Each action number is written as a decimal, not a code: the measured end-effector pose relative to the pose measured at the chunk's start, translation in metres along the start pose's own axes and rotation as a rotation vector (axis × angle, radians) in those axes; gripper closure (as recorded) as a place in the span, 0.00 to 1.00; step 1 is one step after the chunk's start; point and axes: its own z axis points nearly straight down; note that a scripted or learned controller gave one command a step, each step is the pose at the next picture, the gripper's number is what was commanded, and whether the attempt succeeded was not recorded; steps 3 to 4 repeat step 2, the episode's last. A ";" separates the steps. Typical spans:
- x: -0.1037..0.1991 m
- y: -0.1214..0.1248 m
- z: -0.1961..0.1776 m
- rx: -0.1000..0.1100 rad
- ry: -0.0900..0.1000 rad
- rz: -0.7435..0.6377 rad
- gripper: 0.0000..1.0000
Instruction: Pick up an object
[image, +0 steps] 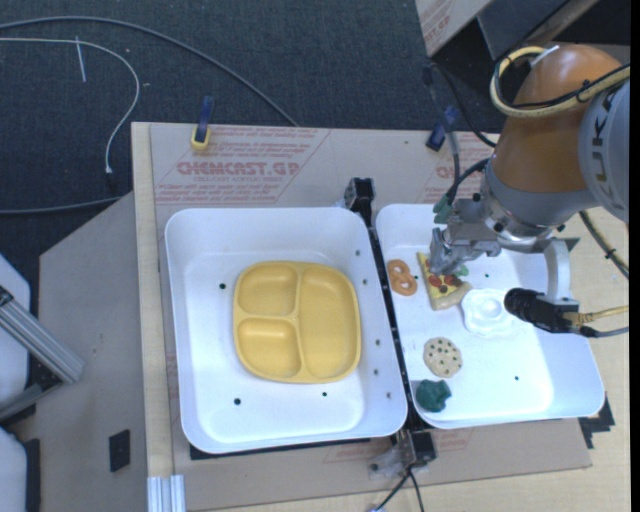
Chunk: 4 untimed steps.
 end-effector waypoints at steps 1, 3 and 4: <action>0.053 0.007 0.016 0.001 -0.001 0.001 1.00; 0.112 0.014 0.025 -0.004 -0.002 0.001 1.00; 0.112 0.014 0.025 -0.004 -0.002 0.001 1.00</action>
